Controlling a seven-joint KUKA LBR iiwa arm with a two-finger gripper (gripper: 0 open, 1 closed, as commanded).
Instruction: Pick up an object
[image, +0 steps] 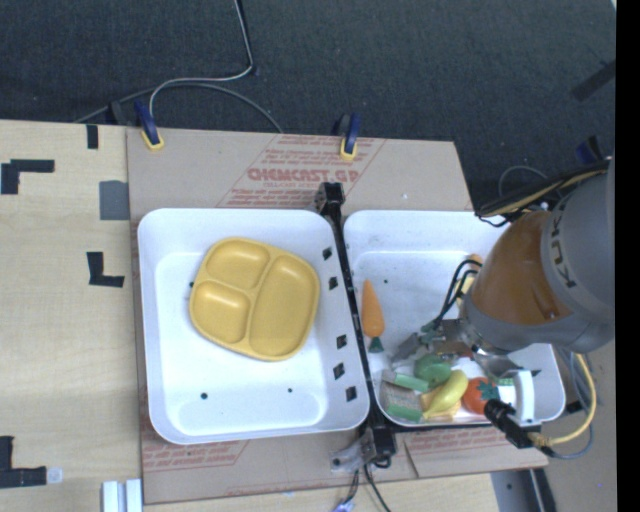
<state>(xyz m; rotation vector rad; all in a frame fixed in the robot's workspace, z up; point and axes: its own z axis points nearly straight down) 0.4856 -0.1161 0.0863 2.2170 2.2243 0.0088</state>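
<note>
1. Gripper (432, 350) is low in the right bin (400, 245), at about 5 o'clock of that bin; cannot tell its state, the wrist and orange band hide most of it and only dark metal parts poke out toward 9 o'clock
2. Directly under and just beside the gripper is a cluster of small toy food: a green piece (433, 369) touching or nearly touching the metal tips, a yellow banana-like piece (445, 395) at 6 o'clock of it, a pale green flat piece (405, 383) at 7 o'clock, a red-orange piece (478, 397) at 4 o'clock
3. Nothing visibly between any fingers, so no grasp to claim
4. Likely target is the green piece, being closest; judged light, hollow plastic, stiff, smooth and a bit slippery, not fragile
5. Best hold is across its narrow width, near the middle; pieces are packed touching each other, so a closing pinch may shove neighbours or squirt the piece out
6. Toy carrot (372, 312) lies apart at 10 o'clock of the gripper, along the bin's left wall, long axis running 12 to 6; isolated, an easier pick, taken across the thick middle
7. Left bin (160, 330) holds a yellow divided plate (255, 298), well apart at 9 o'clock; wide and flat, a poor pinch target except at the rim
</note>
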